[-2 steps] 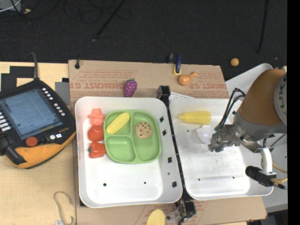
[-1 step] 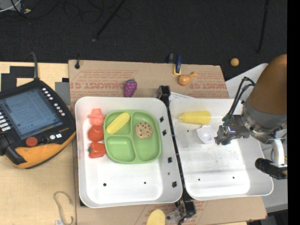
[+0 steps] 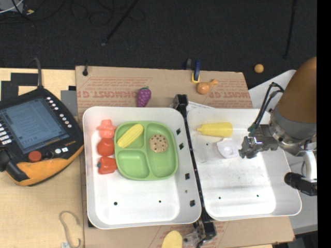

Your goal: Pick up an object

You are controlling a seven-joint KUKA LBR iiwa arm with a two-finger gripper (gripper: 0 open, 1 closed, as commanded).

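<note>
A counter seen from above carries two shallow white bins side by side. At far left lies a control tablet with an orange and black casing. The left bin holds a green divided plate with a toy corn cob and a cookie on it, and red and pink toy foods just beside its left rim. The right bin holds a yellow toy near its upper edge and a small white object below it. The pincer sits low, just right of that white object, apparently apart from it; whether it is wide or narrow cannot be told. The white object looks like the likeliest target. A good pick likely needs the pincer centred over it before closing, since it seems small and could slide on the smooth floor.
</note>
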